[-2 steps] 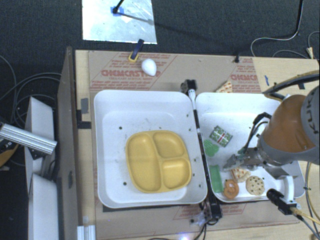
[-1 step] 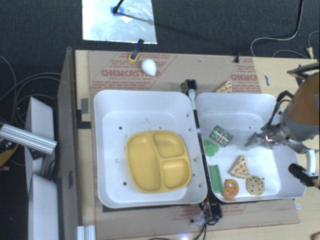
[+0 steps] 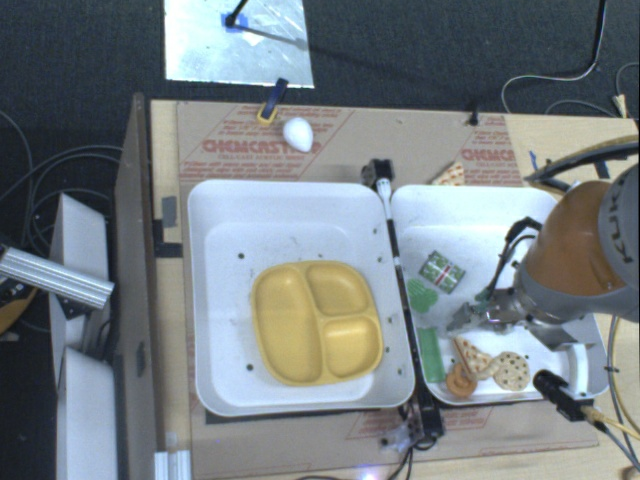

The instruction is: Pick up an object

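Note:
My gripper [image 3: 474,315] reaches down into the right bin [image 3: 470,213], coming from the orange and grey wrist [image 3: 565,258] on the right. It hovers just above a pizza-slice toy [image 3: 473,356]. Near it lie a round chocolate-chip cookie [image 3: 511,370], an orange ring-shaped piece [image 3: 460,383], a long green strip [image 3: 430,353], a green leafy piece [image 3: 422,296] and a small green and white box [image 3: 441,270]. I see nothing held in the gripper.
The left bin [image 3: 230,218] holds a yellow divided plate [image 3: 317,322]. On the cardboard behind the bins lie a white egg [image 3: 298,133], a blue and yellow tool [image 3: 270,103] and a cracker-like piece [image 3: 450,175]. A black part of the arm [image 3: 555,393] sits at the right bin's front edge.

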Motion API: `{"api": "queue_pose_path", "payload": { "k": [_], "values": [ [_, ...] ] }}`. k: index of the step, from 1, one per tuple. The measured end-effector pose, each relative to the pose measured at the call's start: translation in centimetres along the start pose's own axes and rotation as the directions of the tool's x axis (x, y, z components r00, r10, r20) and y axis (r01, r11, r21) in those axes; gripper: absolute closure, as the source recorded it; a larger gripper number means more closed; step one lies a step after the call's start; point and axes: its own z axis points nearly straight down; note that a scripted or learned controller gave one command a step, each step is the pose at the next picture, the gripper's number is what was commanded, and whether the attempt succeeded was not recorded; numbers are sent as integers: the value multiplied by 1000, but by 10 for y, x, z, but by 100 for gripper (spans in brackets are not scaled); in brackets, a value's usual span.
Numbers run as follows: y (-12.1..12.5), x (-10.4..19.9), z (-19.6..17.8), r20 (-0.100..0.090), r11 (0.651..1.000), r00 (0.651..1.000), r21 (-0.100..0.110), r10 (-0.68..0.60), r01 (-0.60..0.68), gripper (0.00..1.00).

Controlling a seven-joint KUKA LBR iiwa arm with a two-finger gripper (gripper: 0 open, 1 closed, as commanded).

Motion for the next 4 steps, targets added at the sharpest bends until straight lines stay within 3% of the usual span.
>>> {"api": "queue_pose_path", "payload": {
  "k": [1, 2, 3, 4],
  "values": [
    [102, -50, -10, 10, 1000, 1000, -16, 3, -2, 0],
    [134, 24, 1, 2, 1000, 1000, -9, -4, 4, 0],
    [163, 9, 0, 6, 1000, 1000, -11, 2, -2, 0],
    [164, 8, -13, 8, 1000, 1000, -15, -1, 1, 100]
  ]
}}
